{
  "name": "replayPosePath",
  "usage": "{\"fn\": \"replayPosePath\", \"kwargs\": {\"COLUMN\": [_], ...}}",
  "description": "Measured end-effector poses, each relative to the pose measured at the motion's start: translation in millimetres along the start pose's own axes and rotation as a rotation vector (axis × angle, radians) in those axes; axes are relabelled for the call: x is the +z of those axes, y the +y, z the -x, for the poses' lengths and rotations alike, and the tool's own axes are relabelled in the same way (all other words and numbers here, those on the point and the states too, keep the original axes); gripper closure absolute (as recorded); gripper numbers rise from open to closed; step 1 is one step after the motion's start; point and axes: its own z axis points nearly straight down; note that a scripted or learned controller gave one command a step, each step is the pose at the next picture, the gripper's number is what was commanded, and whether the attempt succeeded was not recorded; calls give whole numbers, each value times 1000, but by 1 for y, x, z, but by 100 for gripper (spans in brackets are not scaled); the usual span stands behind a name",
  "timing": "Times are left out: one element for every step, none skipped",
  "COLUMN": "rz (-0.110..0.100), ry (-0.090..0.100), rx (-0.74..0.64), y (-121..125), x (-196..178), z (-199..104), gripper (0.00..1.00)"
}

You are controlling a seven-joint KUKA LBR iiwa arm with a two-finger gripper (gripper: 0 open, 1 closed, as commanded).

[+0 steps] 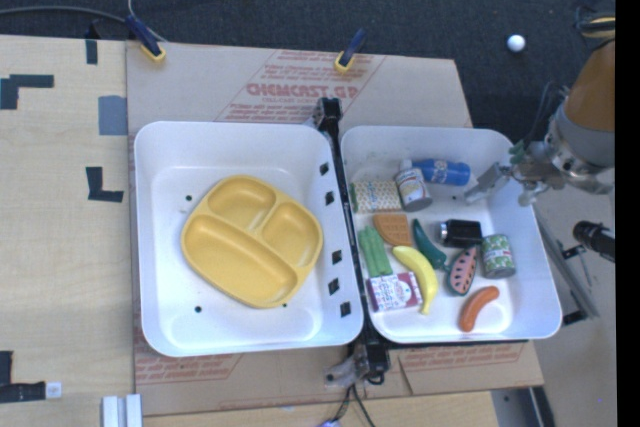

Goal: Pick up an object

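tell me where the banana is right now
The banana lies in the right bin, near its front middle, between the pink carton on its left and the watermelon slice on its right.

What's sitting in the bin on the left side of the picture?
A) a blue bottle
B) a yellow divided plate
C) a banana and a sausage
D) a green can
B: the yellow divided plate lies alone in the left bin, while the banana, sausage, blue bottle and green can are all in the right bin.
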Motion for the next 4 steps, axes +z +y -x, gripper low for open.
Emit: {"fn": "replayPosePath", "kwargs": {"rz": [5, 4, 4, 4], "ry": [6, -2, -4, -2], "rx": [-4, -1, 0, 0], "y": [1, 35, 38, 46], "x": [102, 102, 102, 103], "z": [1, -6, -17, -48], "gripper": [0, 0, 0, 0]}}
